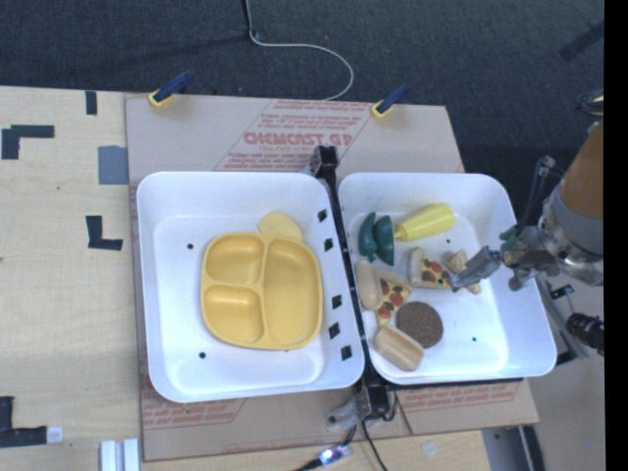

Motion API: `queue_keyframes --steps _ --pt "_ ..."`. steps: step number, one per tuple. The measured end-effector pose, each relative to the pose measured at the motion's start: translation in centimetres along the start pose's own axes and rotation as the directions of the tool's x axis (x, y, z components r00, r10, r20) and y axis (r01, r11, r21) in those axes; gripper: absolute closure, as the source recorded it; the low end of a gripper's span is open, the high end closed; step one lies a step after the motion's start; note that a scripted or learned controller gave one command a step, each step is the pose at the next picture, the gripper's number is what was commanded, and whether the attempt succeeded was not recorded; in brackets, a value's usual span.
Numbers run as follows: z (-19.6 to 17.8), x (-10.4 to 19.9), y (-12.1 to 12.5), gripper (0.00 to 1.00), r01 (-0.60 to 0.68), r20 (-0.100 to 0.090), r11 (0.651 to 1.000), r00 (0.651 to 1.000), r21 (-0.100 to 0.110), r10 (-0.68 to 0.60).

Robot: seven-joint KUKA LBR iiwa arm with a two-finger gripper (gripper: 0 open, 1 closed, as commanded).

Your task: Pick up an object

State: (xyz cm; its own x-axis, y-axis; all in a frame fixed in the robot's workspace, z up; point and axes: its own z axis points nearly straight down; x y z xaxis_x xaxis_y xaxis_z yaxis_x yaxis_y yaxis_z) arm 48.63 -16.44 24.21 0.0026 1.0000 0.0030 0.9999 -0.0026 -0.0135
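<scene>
The right bin [491,346] holds several toy foods. Among them are a yellow bottle [424,222], a dark green piece [376,238], a pizza slice [428,269], a brown round patty [419,323] and a tan bun [397,347]. My gripper [491,280] hangs over the right part of this bin, reaching in from the right. It is open, with bare bin floor between its fingers. Its left finger [473,270] ends beside a small tan piece [456,261], just right of the pizza slice.
In the left bin [167,263] lies a yellow divided plate [262,290], with a pale yellow piece [280,227] at its far edge. A black divider [339,253] runs between the bins. The arm's body [579,214] stands outside the right bin's right wall.
</scene>
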Motion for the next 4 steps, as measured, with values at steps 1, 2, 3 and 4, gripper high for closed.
queue_keyframes --steps 1,2,3,4 --pt "-0.6 0.0 0.2 0.0 0.003 0.002 1.0 1.0 -0.011 -0.003" --pt "4.1 0.7 0.8 0.0 0.004 0.002 1.0 1.0 -0.007 -0.004" --pt "9.9 0.3 1.6 0.0 0.003 0.002 1.0 1.0 -0.008 -0.003" --pt "15.3 0.4 1.5 0.0 0.002 0.002 1.0 1.0 -0.009 -0.002"
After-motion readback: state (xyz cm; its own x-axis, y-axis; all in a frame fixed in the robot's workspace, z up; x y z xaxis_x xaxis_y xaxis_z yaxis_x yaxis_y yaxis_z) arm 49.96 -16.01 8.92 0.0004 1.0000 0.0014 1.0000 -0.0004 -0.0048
